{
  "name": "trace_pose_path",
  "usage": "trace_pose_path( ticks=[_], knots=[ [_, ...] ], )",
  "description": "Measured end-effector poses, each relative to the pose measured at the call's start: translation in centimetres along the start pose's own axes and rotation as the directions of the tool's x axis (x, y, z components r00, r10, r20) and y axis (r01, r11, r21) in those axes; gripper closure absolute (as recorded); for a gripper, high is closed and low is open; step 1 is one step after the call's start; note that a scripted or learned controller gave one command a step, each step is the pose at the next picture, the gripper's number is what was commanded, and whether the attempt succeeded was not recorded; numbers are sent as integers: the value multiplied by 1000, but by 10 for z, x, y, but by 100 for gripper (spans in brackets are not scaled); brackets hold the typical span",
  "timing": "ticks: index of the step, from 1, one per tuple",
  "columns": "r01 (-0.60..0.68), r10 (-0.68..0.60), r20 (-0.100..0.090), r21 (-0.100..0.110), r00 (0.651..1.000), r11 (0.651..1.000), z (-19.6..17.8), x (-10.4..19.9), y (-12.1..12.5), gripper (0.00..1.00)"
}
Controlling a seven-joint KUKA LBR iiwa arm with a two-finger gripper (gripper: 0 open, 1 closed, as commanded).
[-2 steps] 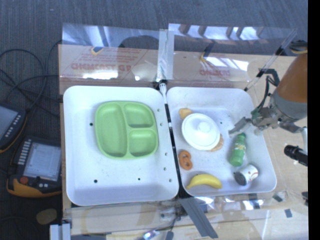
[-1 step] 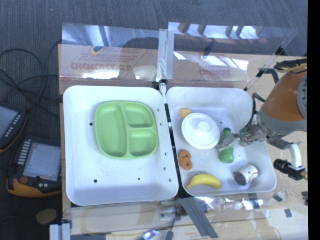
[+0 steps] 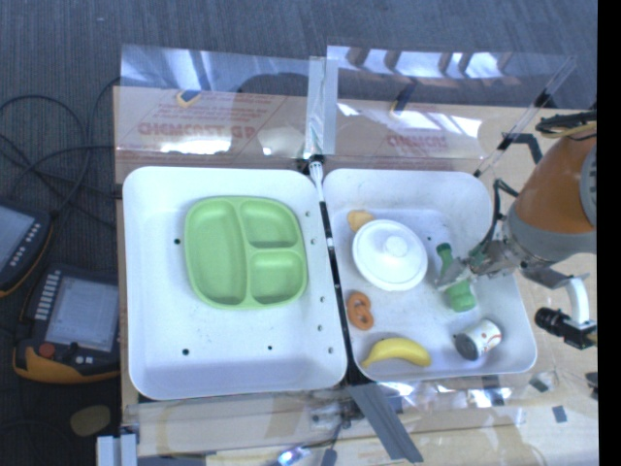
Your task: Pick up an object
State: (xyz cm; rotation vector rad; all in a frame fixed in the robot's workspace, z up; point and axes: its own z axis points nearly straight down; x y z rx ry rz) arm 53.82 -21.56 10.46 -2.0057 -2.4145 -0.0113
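The right bin holds a white round bowl, a small orange piece behind it, an orange pretzel-shaped item, a banana, a green bottle-like object and a small white and red can lying on its side. My gripper reaches in from the right and hangs low over the right side of this bin, right at the upper end of the green object. Whether it touches that object is unclear.
The left bin bears a light green divided plate. The grey arm with its orange band covers the right bin's right rim. Clear plastic walls stand behind both bins. Cables and a hand-held controller lie on the floor at the left.
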Motion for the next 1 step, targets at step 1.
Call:
trace_pose_path(
  ticks=[1],
  knots=[
    [-45, 45, 7, 5, 999, 999, -108, 86, 22, 100]
  ],
)
